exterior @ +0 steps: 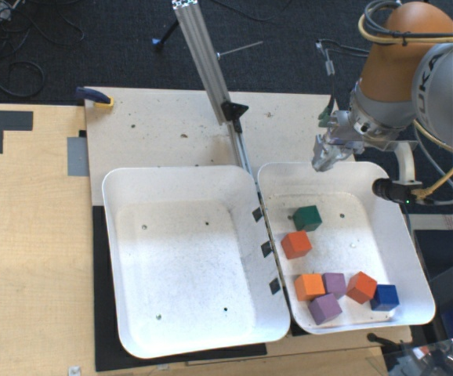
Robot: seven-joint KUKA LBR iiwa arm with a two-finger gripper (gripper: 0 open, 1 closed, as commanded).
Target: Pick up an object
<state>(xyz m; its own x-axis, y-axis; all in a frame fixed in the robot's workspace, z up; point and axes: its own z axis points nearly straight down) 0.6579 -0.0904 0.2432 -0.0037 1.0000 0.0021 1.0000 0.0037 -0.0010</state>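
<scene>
Dark carpet strewn with cables lies behind a pale bench (172, 128), which carries two shallow white bins side by side.

Camera view: taking the right bin (414, 269) as the landmark, the left bin (132, 210) sits against its left wall. Inside the right bin lie seven blocks. A green block (307, 217) sits near its middle, with an orange-red block (295, 244) just below it. Along its near wall is a cluster: an orange block (309, 286), two purple blocks (329, 296), a second orange-red block (360, 287) and a blue block (385, 296), packed close or touching.

The gripper (324, 157) hangs above the far rim of the right bin, well apart from every block. Whether its claw is wide or narrow cannot be told from this angle; nothing is visible between its tips.

As a judgement, the task is barely begun: no block is lifted, and choosing one, descending, closing and raising all remain. The green block lies nearest.
</scene>
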